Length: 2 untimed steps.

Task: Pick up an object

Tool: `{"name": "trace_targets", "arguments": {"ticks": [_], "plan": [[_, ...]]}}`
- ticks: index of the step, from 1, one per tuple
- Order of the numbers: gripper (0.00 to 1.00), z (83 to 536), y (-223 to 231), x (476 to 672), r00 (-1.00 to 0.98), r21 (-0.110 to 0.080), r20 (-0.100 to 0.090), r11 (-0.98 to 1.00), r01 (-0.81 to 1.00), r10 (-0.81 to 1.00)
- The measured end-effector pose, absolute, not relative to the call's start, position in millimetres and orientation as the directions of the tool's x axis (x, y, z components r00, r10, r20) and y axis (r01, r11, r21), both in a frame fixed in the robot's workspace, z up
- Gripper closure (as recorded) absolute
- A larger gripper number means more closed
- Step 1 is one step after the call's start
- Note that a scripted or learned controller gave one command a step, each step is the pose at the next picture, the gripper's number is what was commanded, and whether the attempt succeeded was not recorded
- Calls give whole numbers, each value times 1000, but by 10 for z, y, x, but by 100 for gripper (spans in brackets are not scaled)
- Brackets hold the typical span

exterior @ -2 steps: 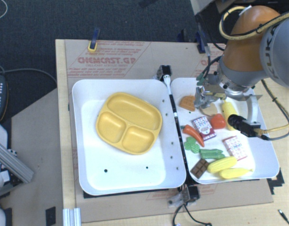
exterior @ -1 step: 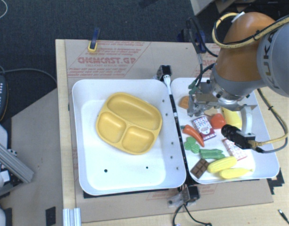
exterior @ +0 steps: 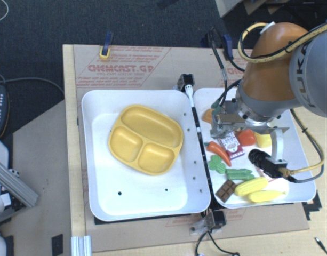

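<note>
**Operator:** I have the gripper [exterior: 225, 126] low over the right bin [exterior: 302, 159], near its inner wall. The arm [exterior: 275, 63] reaches in from the right and bends steeply down, wrist roughly vertical, with the orange band above it. I cannot tell from this angle whether the gripper is spread or closed; the wrist body hides that.

**Supervisor:** Candidate objects?

**Operator:** All toy food, clustered in the right bin. Directly under the tool is a small packet [exterior: 230, 143] with a red and white label. Just beside it lie a red-orange pepper [exterior: 220, 152] and a red piece [exterior: 247, 138]. Toward the front are a green pod [exterior: 239, 173], a yellow corn cob [exterior: 250, 186], a yellow banana [exterior: 265, 196] and a brown chocolate bar [exterior: 225, 190].

**Supervisor:** Handling characteristics?

**Operator:** My judgement: light, hollow plastic, stiff, smooth and likely slippery. The packet lies flat, so it offers little edge. The pepper is narrow; I would grip across its short axis near the middle.

**Supervisor:** Left bin?

**Operator:** The left bin [exterior: 99, 185] holds a yellow divided plate [exterior: 146, 139], well apart from the tool.
</note>
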<state>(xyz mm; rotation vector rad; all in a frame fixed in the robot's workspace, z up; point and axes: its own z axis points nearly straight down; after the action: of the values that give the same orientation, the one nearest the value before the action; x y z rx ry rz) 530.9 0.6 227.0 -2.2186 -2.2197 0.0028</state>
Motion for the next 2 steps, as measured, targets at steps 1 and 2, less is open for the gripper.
{"name": "trace_targets", "arguments": {"ticks": [1,2], "plan": [[100,2306,12,5233,0,-3,1,0,1000,1000],[100,2234,146,5356,-2,1,0,2,1000,1000]]}}
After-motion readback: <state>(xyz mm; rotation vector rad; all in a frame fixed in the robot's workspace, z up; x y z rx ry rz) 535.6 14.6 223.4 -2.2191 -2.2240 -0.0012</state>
